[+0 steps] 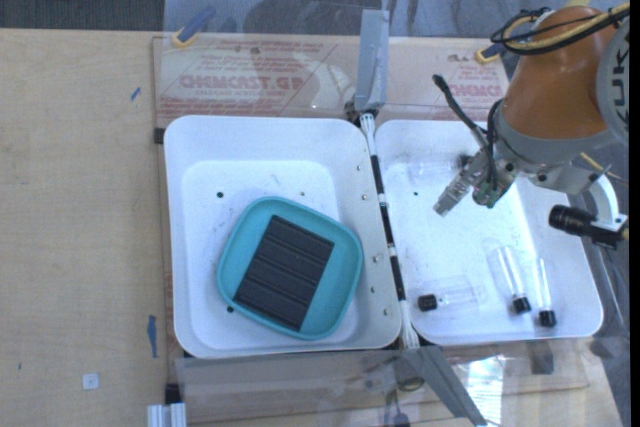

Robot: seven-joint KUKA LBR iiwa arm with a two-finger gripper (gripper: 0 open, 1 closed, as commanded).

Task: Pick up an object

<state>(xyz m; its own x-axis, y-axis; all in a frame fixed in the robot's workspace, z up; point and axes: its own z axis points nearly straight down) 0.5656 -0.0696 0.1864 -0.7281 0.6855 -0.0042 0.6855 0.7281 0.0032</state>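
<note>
Two shallow white bins are set side by side on the table [70,215]: the left bin [190,155] is occupied by a teal tray [345,260] bearing a dark ribbed slab [285,272], and the right bin [590,315] by three clear vials with black caps along its near side, one [448,297] lying near the divider and two [506,277] [541,293] towards the right. The tool [455,195] is suspended over the far middle of the right bin, well apart from the vials. Nothing is seen pinched in it, and whether it is spread or pressed together cannot be told.
</note>
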